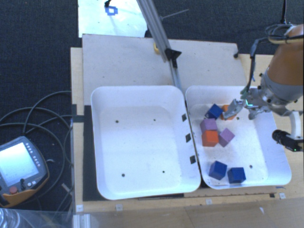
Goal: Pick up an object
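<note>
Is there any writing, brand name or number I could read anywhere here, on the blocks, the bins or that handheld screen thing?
No text is readable.
Handheld pendant: its screen glows blank; button markings too small to read.
Blocks, such as the orange block: plain faces.
Right bin and left bin: unmarked.

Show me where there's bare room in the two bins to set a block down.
The left white plastic bin has its whole floor bare. In the right white plastic bin, the floor is free along the right wall and in the strip between the orange cube and the two blue cubes. It is crowded at upper left, where the claw hovers over the blocks.
</note>
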`<move>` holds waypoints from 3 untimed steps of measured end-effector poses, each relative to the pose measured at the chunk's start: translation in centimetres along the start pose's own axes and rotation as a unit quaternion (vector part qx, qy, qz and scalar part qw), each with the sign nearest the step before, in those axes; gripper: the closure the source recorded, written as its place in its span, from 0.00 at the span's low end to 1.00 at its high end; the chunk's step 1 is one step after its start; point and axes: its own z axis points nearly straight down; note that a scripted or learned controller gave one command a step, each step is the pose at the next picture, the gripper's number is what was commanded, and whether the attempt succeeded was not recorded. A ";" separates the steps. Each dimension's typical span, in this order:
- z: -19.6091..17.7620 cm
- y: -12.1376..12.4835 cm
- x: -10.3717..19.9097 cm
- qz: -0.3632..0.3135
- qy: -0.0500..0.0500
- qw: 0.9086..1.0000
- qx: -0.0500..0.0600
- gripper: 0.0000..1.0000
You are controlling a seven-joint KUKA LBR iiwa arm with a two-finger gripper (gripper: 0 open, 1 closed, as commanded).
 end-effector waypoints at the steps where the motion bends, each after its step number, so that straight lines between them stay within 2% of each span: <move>1: -0.2 0.1 0.0 0.000 0.000 1.000 -0.002 0.00; 2: 5.9 0.3 0.5 0.001 0.000 1.000 0.001 0.00; 3: 10.9 0.4 -0.4 0.002 0.001 1.000 -0.004 0.00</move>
